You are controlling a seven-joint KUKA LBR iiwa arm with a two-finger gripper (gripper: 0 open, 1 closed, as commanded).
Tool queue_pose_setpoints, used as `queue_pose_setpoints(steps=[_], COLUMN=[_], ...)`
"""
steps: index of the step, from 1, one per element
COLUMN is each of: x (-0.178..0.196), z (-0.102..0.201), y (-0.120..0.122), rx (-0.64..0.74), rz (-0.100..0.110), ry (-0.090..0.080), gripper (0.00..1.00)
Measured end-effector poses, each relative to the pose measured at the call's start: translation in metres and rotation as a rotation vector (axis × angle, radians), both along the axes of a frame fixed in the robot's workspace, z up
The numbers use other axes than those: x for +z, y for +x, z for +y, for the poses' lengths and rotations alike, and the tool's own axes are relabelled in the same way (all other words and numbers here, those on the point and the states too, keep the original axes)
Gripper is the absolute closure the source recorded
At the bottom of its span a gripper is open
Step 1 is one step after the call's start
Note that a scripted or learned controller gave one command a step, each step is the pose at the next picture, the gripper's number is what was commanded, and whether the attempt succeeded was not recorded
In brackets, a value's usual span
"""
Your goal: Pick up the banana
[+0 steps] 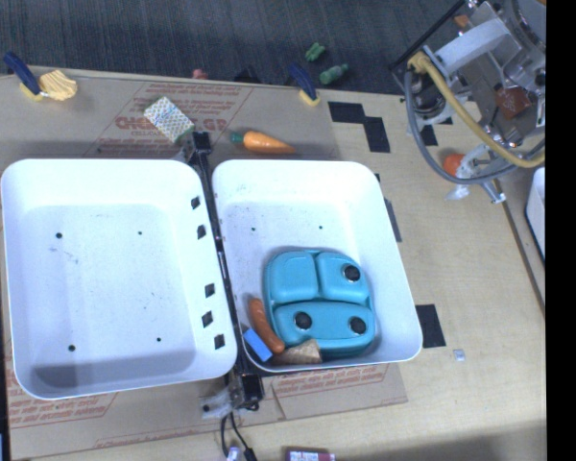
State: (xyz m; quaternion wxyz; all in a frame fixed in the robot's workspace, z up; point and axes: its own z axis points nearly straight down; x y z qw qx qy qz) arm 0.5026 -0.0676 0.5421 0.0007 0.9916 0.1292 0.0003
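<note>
Over the bench's far right corner, we are hovering the arm [490,56] well apart from both bins [389,229]; picking is not yet begun. We are failing to tell the end effector's [480,166] state, or to make out the banana.

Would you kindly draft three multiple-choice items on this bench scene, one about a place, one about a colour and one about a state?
1. Where does the compartment tray lie?
A. In the right bin
B. In the left bin
C. On the bench behind the bins

2. What colour is that tray?
A. Red
B. Blue
C. Yellow

3. How does the carrot behind the bins lie?
A. Standing upright in the left bin
B. Stacked on the tray
C. Flat on the bench, outside both bins

Answers:
1 A: the tray sits at the near end of the right bin, beside small items at its left edge.
2 B: its top, with three compartments, is light blue.
3 C: the carrot rests on the cardboard just beyond the right bin's far rim, touching neither bin's inside.
</note>
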Motion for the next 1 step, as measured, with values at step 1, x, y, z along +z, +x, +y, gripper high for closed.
queue_pose_setpoints(steps=[1], x=[-0.0002], z=[0.0582], y=[-0.0265], rx=[0.034], rz=[0.004], ry=[0.002], gripper=[0.00])
